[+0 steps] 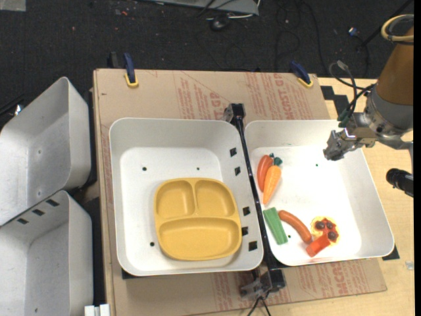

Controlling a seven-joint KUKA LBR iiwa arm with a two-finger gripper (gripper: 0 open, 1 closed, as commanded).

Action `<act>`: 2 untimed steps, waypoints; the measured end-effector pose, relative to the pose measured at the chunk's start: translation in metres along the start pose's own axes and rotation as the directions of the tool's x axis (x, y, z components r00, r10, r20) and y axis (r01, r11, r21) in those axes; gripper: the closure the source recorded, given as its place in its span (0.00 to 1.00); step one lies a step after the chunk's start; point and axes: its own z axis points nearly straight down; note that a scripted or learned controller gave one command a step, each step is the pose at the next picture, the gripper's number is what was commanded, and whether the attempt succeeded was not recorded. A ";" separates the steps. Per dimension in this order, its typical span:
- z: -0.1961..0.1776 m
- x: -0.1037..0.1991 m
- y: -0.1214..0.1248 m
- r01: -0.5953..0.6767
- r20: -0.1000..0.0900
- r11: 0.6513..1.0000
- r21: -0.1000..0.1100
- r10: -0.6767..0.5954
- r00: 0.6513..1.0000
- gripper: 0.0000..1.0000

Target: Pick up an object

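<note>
We count two white bins side by side on the surface (197, 87): the left bin (128, 176) and the right bin (368, 196). In the left bin lies one yellow plate (196, 219), a rounded square of smooth plastic divided into three compartments, two small ones at the far side and one wide one at the near side.

The right bin holds the small things that could be picked up. We count two carrots (269, 174), orange and tapered with dark green tops, lying touching each other near the bin's left wall. Nearer the camera lie one green stick (275, 225), flat and oblong, and one sausage (295, 224), reddish orange and curved, just beside it. At the sausage's right end lies one red piece (318, 245), and touching it one small yellow item with dark spots (325, 227); these two are too small for us to make out what they are.

The tool (335, 147) hangs over the far right part of the right bin, well apart from all the small things. It is dark and blurred against the white floor, and we cannot tell how it is set. The arm (395, 91) is cut off by the picture's right edge.

Two clamps (131, 71) with yellow and blue grips sit at the far edge of the brown board. Left of the surface stand two more white tubs (46, 150), partly cut off.
</note>
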 end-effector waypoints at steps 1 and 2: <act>-0.005 0.050 0.006 0.001 0.000 1.000 0.000 -0.001 1.000 1.00; -0.008 0.105 0.012 0.000 0.000 1.000 0.000 0.000 1.000 1.00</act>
